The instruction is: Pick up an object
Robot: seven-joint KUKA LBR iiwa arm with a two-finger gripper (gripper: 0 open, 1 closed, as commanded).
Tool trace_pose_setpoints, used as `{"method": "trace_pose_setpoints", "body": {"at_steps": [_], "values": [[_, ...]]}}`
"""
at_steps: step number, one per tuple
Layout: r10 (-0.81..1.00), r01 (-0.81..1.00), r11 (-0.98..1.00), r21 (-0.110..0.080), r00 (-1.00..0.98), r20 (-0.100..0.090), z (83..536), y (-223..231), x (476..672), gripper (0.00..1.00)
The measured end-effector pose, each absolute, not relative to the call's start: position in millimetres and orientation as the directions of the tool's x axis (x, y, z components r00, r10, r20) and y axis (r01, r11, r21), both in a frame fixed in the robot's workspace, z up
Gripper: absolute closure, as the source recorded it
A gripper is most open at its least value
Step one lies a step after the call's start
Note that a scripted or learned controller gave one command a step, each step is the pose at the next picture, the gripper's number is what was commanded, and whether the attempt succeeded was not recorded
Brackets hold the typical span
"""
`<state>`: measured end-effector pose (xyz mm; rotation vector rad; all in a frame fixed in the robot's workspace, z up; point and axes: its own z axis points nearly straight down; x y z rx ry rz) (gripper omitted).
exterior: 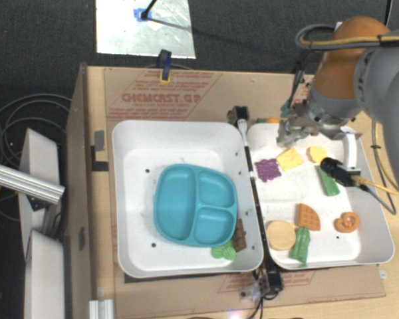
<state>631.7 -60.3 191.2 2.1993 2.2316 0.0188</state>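
Note:
My gripper [289, 137] hangs over the far left part of the right bin [379, 244], just beyond a yellow cheese wedge [290, 159]. Left of the wedge lies a purple bunch [268, 169]. A small yellow piece [316, 154] and a green stick [329, 184] lie to the right. Nearer the front are an orange waffle piece [307, 216], a brown pretzel [346, 222], a round tan biscuit [280, 234] and a green vegetable [300, 244]. Nothing visibly hangs from the gripper.
The left bin [139, 145] holds a blue divided plate [194, 205], with a green leafy piece [223, 251] and a brown piece [240, 236] at its front right corner. A ridge separates the two bins. The arm's grey and orange body looms over the right bin's far right.

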Motion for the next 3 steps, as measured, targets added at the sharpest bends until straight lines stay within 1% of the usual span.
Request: {"method": "trace_pose_setpoints", "body": {"at_steps": [1, 2, 3], "values": [[1.000, 1.000, 0.004, 0.002, -0.004, 0.000, 185, -68, 627.7, 0.00], [1.000, 1.000, 0.000, -0.003, 0.000, -0.001, 124, -88, 623.4, 0.00], [1.000, 1.000, 0.003, 0.005, -0.003, -0.002, 83, -121, 670.5, 0.00]]}}
